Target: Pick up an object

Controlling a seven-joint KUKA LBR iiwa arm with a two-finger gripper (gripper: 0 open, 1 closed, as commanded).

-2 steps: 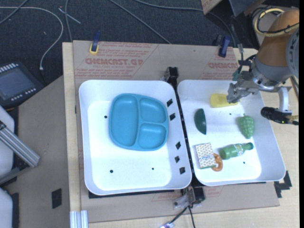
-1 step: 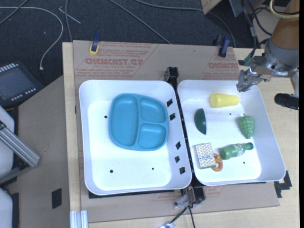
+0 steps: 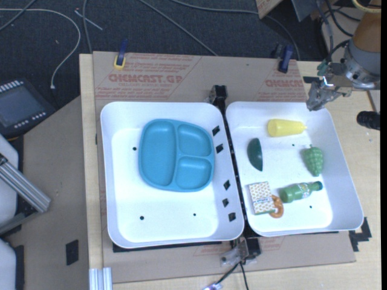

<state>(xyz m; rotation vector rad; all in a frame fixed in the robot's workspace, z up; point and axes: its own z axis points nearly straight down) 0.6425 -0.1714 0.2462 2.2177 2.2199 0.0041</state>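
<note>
Yellow plastic squash-shaped toy lay nearest, near the right white bin's far rim; the claw hovered beside that rim, its grip unreadable. Best bet was dropping straight over the toy's middle.

Right bin has open floor mid-way between yellow bottle, green grapes, green bottle

Blue plate (yellow bottle)

Bright even overhead light, soft shadows, mild glare on white bins
</note>
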